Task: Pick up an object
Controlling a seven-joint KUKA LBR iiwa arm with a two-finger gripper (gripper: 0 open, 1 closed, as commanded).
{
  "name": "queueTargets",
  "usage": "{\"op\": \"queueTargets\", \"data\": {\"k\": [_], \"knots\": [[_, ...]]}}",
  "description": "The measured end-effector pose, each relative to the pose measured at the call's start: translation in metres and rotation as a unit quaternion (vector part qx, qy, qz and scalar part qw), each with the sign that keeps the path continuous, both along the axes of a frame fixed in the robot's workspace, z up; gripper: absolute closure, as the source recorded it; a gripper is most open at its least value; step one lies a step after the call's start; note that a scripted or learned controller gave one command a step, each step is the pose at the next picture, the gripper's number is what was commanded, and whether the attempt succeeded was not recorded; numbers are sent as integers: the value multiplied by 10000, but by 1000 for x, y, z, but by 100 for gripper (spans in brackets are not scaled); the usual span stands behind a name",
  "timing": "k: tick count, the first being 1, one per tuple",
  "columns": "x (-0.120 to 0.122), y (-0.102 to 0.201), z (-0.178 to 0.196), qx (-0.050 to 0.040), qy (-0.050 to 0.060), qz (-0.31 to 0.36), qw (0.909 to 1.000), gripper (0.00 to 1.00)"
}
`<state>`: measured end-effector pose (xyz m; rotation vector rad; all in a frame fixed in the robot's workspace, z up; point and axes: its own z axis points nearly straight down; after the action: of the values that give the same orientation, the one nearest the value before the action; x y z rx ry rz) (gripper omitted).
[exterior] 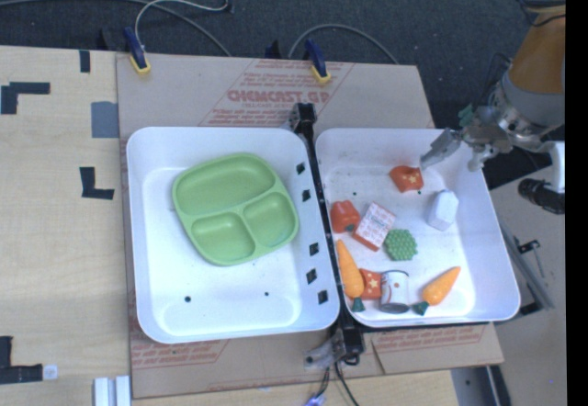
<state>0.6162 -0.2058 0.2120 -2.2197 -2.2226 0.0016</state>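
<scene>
Gripper (457, 149): upper right of frame, over the right bin's (501, 298) far rim, fingers spread, holding nothing. Small orange-red piece (406, 178): just beside it, lower left, likeliest pick. White lump (444, 209), broccoli (401, 244), carrots (441, 285) lie loose below. Green divided plate (235, 208): left bin (152, 303), centre left.

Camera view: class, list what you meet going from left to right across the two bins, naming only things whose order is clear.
Green plate → red block → broccoli → white piece → gripper
</scene>
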Motion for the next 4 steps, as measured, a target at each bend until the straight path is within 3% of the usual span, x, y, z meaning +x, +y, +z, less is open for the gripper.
{"op": "queueTargets", "data": {"k": [1,2,3,4], "knots": [[51,11,-114,1,12,5,10000,0],[53,23,-126,-18,-9,-1,10000,0],[53,23,-115,-36,-23,6,10000,100],[-31,69,-125,3,-20,-1,10000,100]]}}
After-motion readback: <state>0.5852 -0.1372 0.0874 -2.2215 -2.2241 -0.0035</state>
